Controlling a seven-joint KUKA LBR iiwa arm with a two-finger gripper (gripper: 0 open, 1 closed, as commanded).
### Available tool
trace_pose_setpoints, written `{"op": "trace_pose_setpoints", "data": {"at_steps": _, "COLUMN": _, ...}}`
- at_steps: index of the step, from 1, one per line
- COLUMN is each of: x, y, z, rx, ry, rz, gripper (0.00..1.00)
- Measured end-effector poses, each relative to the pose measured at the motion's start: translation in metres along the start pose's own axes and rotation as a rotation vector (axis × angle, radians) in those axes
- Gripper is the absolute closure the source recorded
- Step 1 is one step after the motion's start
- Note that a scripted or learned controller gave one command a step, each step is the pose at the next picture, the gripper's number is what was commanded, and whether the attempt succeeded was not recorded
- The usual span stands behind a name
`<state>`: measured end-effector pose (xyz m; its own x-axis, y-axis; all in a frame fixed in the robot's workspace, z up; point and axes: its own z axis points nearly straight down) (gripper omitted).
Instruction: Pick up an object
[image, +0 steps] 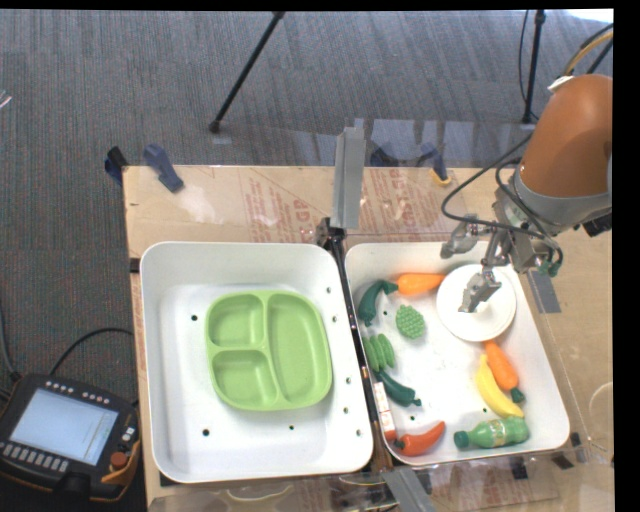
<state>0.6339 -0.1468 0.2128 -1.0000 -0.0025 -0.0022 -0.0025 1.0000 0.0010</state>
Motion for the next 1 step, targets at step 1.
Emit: {"op": "trace_pose_setpoints", "data": {"at_steps": 1, "x": -0.0146, "y": -0.0080, "z": 0.1050, "rx": 0.005, "ry": -0.016, "rz": -0.087, "gripper": 0.00}}
